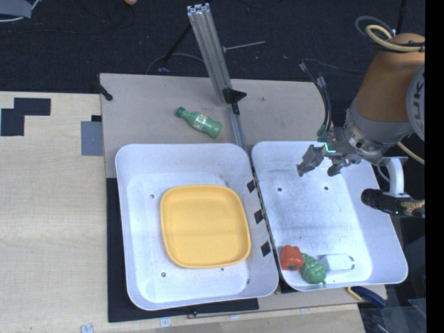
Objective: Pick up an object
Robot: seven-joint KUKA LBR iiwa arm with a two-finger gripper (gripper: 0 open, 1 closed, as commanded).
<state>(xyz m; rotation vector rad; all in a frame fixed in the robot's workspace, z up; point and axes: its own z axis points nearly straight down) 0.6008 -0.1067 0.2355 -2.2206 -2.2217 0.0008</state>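
**Gripper sat over the right bin with nothing in it**

So the arm came in from the right, and the gripper [325, 165] hung over the upper part of the right bin [378, 269]. Its two dark fingers [308, 162] were spread apart with bare white bin floor showing between them, so jaws released, nothing grasped. It looked like it was above the floor rather than touching it, but from this slanted angle I honestly couldn't say for sure.

The stuff to pick up was all bunched in the near corner of that same bin, well apart from the gripper: a red-orange pepper-looking thing [291, 257], a green lumpy object [313, 270] just beside it, maybe touching, and a white piece [337, 261] right next to the green one.

The left bin [132, 186] held a yellow plate [205, 225] lying flat in the middle. A small green bottle [199, 122] lay on its side on the bench behind the left bin, outside both bins.
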